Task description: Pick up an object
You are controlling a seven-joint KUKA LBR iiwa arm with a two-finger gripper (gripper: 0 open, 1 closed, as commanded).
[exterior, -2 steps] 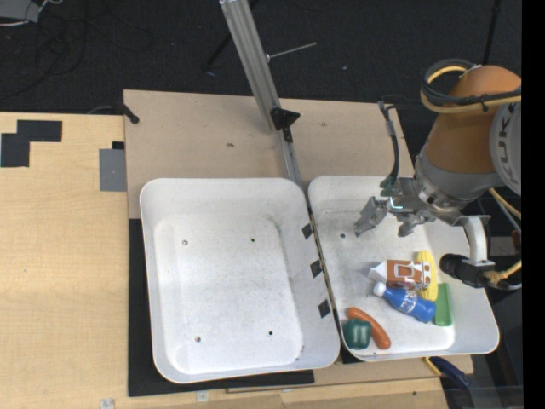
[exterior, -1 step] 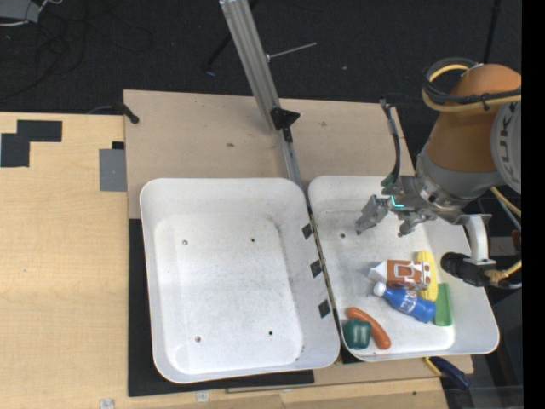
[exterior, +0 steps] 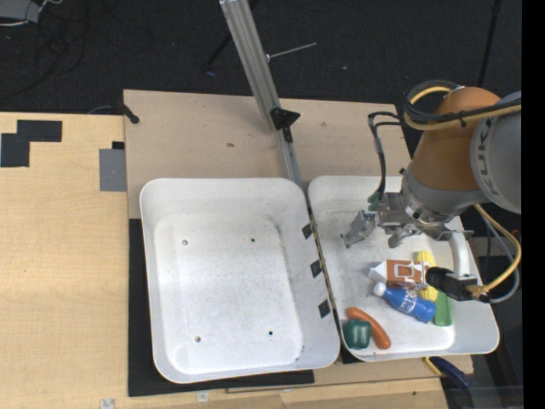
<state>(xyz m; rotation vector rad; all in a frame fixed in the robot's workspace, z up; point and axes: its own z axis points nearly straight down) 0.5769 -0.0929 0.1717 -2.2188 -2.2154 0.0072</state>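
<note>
My gripper [exterior: 376, 233] hangs over the upper middle of the right bin [exterior: 341, 196], below the orange-banded wrist. Its fingers [exterior: 355, 229] are spread apart and open, with only white bin floor between them. Just below and to the right lies a cluster of objects: a white and orange carton [exterior: 400, 273], a blue bottle [exterior: 409, 305], a small yellow piece [exterior: 423, 258] and a green piece [exterior: 443, 312]. Near the bin's front left corner lie an orange carrot-like piece [exterior: 372, 326] and a dark green piece [exterior: 358, 336].
The left bin [exterior: 170, 203] adjoins the right one along a shared wall with black clips. A slanted metal rail [exterior: 255, 66] rises behind the bins. Cables and a black part [exterior: 451, 285] hang by the arm at the right bin's right side.
</note>
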